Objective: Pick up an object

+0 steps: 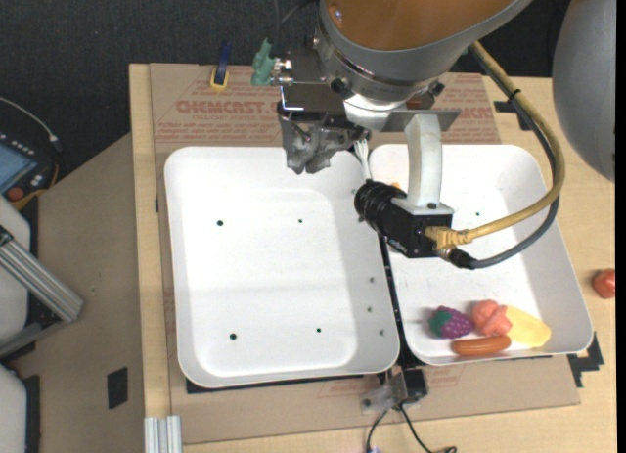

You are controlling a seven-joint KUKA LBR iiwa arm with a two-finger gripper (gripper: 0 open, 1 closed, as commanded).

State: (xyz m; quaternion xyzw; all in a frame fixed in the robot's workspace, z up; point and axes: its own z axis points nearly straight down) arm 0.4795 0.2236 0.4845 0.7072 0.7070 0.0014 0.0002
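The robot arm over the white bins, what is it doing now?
The grey and orange arm holds its claw low over the back edge of the left bin. Nothing is seen between its fingers. The toys, a purple grape bunch, an orange piece, a yellow piece and a sausage, lie untouched in the front corner of the right bin.

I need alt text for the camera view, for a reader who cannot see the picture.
A grey and orange robot arm reaches over two white bins, its gripper above the far edge of the left bin. Small toy foods, including purple grapes and a red sausage, lie in the near corner of the right bin.
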